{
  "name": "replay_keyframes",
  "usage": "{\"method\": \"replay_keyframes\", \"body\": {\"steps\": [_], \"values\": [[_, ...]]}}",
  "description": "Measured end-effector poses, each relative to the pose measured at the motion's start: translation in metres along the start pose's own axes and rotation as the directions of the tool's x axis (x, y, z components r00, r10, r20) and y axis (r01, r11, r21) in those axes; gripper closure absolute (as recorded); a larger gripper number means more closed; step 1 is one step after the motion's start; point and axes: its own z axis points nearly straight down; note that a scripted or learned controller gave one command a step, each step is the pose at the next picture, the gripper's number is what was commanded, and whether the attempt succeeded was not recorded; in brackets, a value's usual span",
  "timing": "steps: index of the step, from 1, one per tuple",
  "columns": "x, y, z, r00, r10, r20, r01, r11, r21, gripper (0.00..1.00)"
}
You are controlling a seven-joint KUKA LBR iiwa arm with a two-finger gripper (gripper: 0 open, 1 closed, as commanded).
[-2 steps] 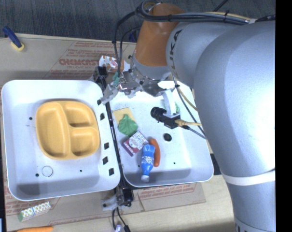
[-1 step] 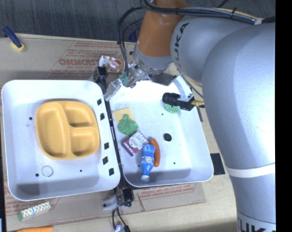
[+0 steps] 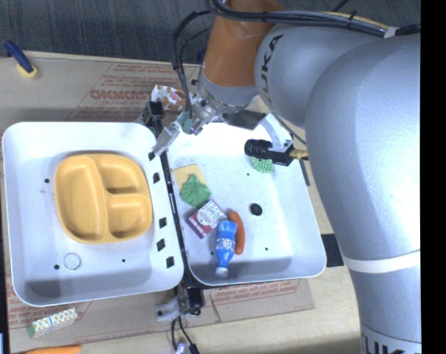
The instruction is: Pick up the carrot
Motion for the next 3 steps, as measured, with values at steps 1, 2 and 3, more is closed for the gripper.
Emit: {"method": "replay_keyframes", "body": {"steps": [1, 2, 3], "values": [[-0.003, -0.002, 0.000, 0.970, -0.245, -0.001, 0.245, 0.970, 0.001, 0.00], [0.019, 0.003, 0.000, 0.955, -0.295, -0.001, 0.295, 0.955, 0.001, 0.00], [0.028, 0.007, 0.000, 0.906, -0.423, -0.003, 0.423, 0.906, 0.002, 0.00]]}}
